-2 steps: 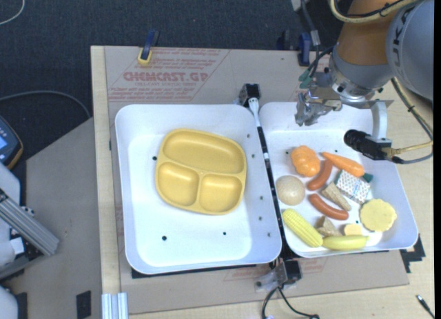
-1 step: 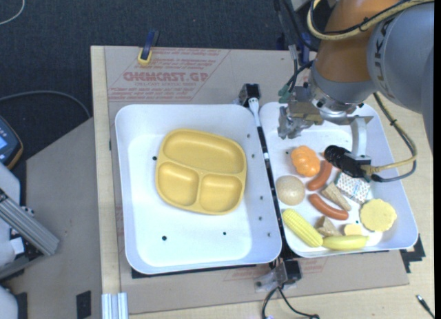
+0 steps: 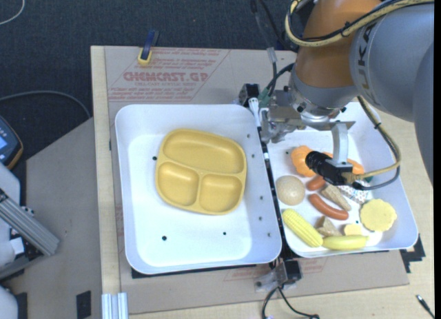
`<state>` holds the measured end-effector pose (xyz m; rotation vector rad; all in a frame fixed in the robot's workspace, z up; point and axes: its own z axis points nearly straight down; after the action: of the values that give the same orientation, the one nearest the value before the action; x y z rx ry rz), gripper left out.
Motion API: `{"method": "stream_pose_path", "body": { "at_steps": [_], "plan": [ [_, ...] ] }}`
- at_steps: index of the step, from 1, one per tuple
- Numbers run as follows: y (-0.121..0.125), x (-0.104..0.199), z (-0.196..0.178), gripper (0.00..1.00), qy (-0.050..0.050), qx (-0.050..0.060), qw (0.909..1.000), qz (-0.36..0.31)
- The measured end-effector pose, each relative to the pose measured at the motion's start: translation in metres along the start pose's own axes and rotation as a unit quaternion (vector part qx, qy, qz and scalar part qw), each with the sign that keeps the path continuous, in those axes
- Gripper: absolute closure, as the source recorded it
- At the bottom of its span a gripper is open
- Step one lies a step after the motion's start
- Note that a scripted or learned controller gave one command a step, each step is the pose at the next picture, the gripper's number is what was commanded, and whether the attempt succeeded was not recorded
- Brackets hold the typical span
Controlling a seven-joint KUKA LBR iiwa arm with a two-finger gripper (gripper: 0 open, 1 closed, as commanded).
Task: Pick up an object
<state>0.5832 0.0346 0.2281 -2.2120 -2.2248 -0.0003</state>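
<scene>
While the arm hangs over the right bin [image 3: 389, 147], the tool [image 3: 306, 123] is seen above the back part of that bin, close to the wall between the two bins. Whether the tool is spread or pressed together cannot be told, because it is hidden under the big wrist. Nothing is seen held in it.

It is judged that no thing has been picked up yet. The things to pick from are toy foods, and they are all crowded in the right bin. An orange toy food [image 3: 301, 160] is nearest the tool. A pale round ball [image 3: 290, 189] like a potato, a red sausage [image 3: 329, 205], a corn cob [image 3: 302, 228], a banana [image 3: 344, 242] and a yellow round slice [image 3: 378, 215] are found in front of it. Many of them are touching. In the left bin [image 3: 131, 173] a yellow plate [image 3: 201, 171] with three parts is lying by itself.

Plenty could go wrong. Since the foods are packed so tight, two could be pinched at once, or one could be pushed away on the way down. The round ones could be rolled or squeezed out, because they look smooth. If the tool is brought down too close to the bin wall, the wall could be bumped and nothing would be caught.
</scene>
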Motion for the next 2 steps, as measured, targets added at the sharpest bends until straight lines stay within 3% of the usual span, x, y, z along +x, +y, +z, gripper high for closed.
{"method": "stream_pose_path", "body": {
  "at_steps": [1,2],
  "plan": [
    [-0.0215,0.0498,-0.0071,1.0,0.0,0.0,1.0,0.0],
    [-0.0183,0.0561,-0.0051,1.0,-0.001,-0.001,1.0,0.002]
  ]
}}
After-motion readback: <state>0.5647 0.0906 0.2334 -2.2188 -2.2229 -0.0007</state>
